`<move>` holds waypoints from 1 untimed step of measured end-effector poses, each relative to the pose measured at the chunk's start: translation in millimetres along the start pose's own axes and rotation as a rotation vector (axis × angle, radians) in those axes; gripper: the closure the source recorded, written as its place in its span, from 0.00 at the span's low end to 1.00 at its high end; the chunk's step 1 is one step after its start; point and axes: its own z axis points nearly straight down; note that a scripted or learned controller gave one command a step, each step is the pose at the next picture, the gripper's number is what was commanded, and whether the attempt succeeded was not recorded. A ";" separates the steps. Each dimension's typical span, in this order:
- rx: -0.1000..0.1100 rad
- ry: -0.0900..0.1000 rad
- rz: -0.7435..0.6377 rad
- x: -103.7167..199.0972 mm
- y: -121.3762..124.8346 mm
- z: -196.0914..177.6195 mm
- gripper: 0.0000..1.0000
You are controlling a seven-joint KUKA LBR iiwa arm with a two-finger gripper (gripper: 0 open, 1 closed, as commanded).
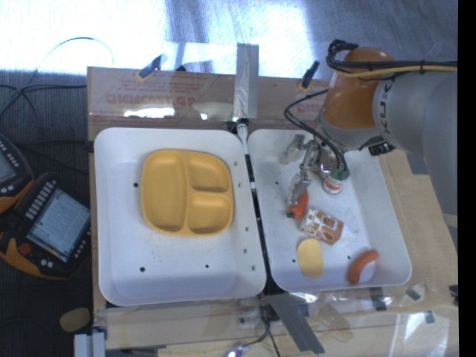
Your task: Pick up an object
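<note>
Pincer low in right bin, over an orange-red piece.
Grip state: cannot tell. Yellow tray in left bin.

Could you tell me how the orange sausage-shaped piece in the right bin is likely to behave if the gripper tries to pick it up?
The orange sausage looks rounded and smooth, so it may roll or slip when squeezed. It lies close to the right bin's front corner wall, which probably limits finger room. It looks like a light toy, so probably easy to lift.
</note>
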 end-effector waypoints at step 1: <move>0.005 -0.008 0.000 -2.4 -0.6 -12.3 1.00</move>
